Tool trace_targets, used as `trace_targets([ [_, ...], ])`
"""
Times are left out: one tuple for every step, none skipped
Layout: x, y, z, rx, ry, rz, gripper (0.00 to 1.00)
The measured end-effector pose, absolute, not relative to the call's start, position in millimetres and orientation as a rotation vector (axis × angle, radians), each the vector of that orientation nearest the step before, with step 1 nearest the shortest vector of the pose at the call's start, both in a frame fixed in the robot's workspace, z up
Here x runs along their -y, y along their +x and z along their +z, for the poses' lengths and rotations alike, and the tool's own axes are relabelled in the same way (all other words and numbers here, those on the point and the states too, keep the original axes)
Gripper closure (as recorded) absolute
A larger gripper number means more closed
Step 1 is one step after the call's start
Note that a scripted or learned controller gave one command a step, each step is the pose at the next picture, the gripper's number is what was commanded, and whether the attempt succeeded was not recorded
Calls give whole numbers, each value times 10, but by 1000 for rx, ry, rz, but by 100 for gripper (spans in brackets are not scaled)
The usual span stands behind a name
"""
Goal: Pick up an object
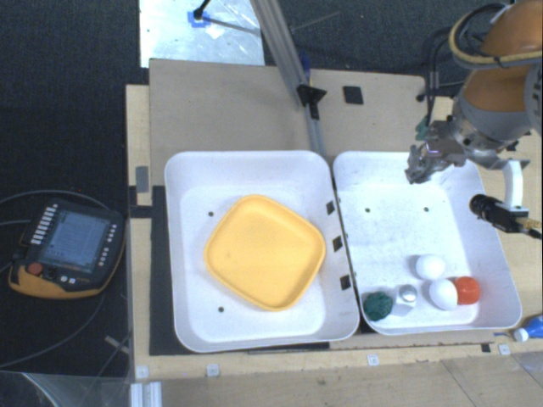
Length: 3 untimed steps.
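As you look down on the bench:
Gripper [422,170]: right bin [399,206], 12 o'clock; grip unreadable.
Your targets: white balls [430,267], red ball [467,290], green ball [377,304], 5 o'clock.
Left bin [187,227]: yellow plate [265,251], centre.

The bench [229,108] is topped with a tan board. Two shallow white bins are set on it side by side, touching along their inner edges. The left bin [182,227] is located at the board's centre-left; the right bin [373,176] is located toward the right edge. A small dark square [353,95] is seen on the board behind the right bin. A grey pole [284,45] is fixed at a slant near the bench's rear centre.
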State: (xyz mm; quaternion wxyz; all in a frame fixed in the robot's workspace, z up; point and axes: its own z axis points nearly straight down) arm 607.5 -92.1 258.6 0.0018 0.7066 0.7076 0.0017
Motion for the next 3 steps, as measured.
trace_targets([
  [416,6002,2443,-2226,2218,1,100],
  [-21,5826,2413,-2226,2217,1,100],
  [-582,5663,2446,-2227,2217,2,100],
])
